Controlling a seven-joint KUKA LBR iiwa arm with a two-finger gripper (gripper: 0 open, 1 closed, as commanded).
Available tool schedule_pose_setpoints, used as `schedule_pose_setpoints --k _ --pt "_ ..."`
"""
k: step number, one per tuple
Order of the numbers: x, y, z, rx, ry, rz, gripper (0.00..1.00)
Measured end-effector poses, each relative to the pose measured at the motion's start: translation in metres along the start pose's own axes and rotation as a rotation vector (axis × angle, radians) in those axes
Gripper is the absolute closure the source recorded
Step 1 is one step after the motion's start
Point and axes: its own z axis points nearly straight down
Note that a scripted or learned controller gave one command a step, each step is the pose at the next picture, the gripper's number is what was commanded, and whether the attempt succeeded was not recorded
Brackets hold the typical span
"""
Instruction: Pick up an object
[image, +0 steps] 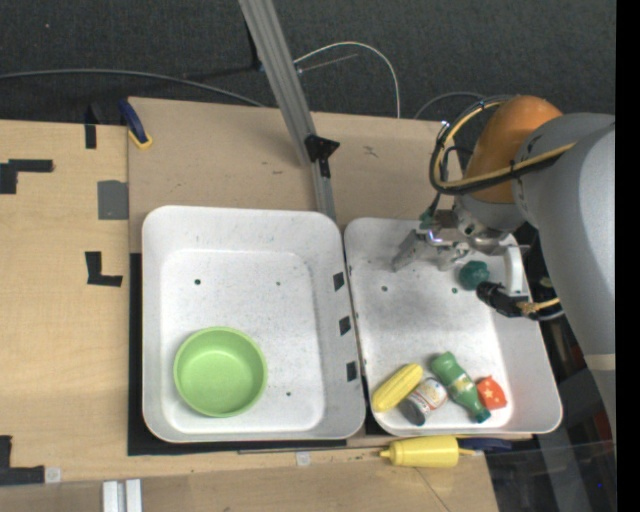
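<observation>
I cannot tell my grey two-finger gripper's (412, 250) state above the right white bin's (525, 345) far end; I would centre it over the yellow corn-shaped toy (397, 386) lying against the near wall, clear of the neighbouring small tin (428, 397).

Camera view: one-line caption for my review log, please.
Gripper over the right bin's far end; bottles and a can clustered at its near edge, green bowl in the left bin.
</observation>
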Motion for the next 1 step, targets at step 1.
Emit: schedule_pose_setpoints --k 1 --pt "0.0004 0.0014 -0.0138 -0.004 -0.001 -0.001 1.0"
